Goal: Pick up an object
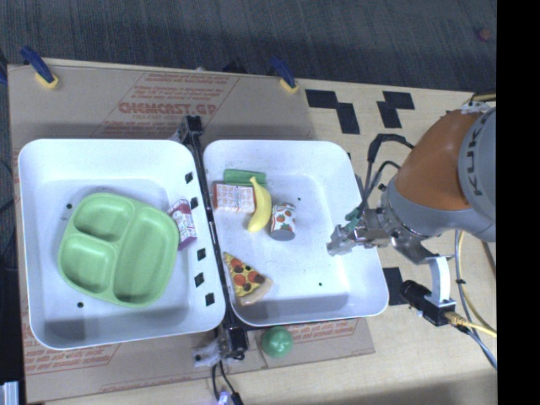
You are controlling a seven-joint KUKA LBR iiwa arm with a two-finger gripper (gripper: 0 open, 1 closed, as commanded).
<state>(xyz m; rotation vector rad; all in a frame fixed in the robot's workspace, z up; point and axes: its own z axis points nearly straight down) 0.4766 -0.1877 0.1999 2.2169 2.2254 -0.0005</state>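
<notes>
Nearest the camera, a small green ball (276,341) sits on the worktop (439,361) just outside the front edge of the right bin (337,298). Inside that bin lie a pizza slice (245,278) near the front left corner, a banana (260,210), a small can (283,222) just beside the banana, a red-and-white carton (234,197) and a green block (245,176) behind it. The left bin (46,310) holds a green divided plate (118,248) and a small packet (181,220) against the divider.

Claw (342,241) is at the right rim of the right bin, well apart from every object. It grips nothing; whether it is spread or pressed together cannot be told, as the tip is small and blurred.

Step in hand, as judged: approach. Recommended target is the can, nearest to the claw. Centre above it, keep clear of the banana, descend vertically and close across its narrow width before lifting.
</notes>
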